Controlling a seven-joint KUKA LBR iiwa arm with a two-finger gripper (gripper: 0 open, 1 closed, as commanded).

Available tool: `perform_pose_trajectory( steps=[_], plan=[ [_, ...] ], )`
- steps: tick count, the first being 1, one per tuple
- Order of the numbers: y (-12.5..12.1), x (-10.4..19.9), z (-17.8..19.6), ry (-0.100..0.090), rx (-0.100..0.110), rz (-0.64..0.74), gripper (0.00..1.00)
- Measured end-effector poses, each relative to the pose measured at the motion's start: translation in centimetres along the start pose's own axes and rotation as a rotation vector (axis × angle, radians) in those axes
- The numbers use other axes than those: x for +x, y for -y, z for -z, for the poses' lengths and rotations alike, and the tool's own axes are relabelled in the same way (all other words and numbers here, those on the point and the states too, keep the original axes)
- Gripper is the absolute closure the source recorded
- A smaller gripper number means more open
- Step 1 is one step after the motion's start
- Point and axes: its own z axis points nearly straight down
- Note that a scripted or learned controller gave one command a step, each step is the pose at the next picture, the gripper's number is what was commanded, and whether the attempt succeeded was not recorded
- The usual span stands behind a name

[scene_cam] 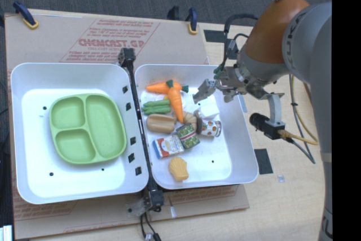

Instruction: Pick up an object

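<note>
- Hovering over the far right part of the right bin (240, 138), the gripper (210, 89) has its fingers spread a little, with nothing between them as far as I can see.
- Toy food is piled in that bin's middle: two carrots (176, 100), green beans (155, 106) and a bread roll (160, 123) to the left.
- Nearer sit a small can (210, 128), a green packet (186, 136), a red-and-white carton (167, 147) and a yellow piece (179, 168) nearest of all.
- Left bin (22, 178) has a green divided plate (87, 128) in it.
</note>
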Motion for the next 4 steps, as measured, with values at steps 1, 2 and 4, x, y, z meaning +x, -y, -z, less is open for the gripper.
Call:
perform_pose_trajectory(
  steps=[1,2,4],
  plan=[
    [5.6,-5.0,-12.5,-0.002,0.000,0.000,0.00],
    [0.2,0.7,-12.5,0.000,-0.001,0.003,0.00],
    [2.0,5.2,-3.6,-0.001,-0.002,0.001,1.00]
  ],
)
